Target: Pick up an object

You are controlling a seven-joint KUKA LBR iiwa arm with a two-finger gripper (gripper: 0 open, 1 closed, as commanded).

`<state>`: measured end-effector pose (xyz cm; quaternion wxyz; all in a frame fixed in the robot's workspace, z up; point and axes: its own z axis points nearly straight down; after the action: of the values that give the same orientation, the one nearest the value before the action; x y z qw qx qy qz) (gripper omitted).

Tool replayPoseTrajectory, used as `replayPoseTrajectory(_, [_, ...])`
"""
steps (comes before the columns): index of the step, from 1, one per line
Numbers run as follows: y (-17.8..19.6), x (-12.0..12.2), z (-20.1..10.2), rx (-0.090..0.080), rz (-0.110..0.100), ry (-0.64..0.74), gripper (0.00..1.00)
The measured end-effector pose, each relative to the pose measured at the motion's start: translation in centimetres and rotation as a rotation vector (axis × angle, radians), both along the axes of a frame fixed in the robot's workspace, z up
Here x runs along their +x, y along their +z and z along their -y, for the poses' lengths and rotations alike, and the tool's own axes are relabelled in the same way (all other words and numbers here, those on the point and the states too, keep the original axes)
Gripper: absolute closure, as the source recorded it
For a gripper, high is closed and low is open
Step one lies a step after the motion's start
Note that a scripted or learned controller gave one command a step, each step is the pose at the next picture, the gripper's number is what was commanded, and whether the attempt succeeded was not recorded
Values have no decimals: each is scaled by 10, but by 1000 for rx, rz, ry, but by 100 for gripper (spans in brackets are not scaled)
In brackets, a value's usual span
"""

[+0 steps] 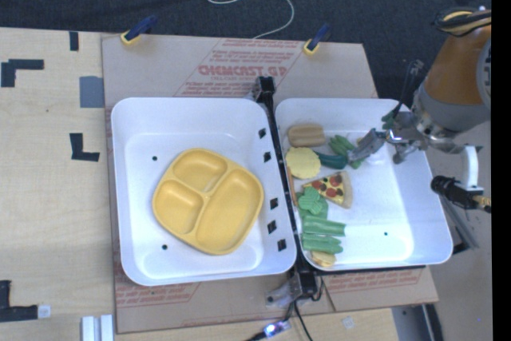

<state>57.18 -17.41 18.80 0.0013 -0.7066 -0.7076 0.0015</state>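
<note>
- Camera view, right bin point(399, 247): I log the gripper point(369, 146) low over its upper middle.
- Fingers: state, I cannot tell.
- Green toy point(343, 145): just left of the gripper tip, beside the pizza slice point(331, 189).
- Left bin point(132, 140): yellow tray point(207, 200).

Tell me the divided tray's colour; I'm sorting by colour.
Yellow, seen in the camera view: the divided tray.

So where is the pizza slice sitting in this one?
In the camera view, the pizza slice lies in the right bin, near its left side, just below the yellow round piece and right of the green broccoli-like piece.
</note>
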Motion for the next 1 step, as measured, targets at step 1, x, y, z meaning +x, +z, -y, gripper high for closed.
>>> replayPoseTrajectory(1, [-51, 9, -3, 0, 0, 1, 0])
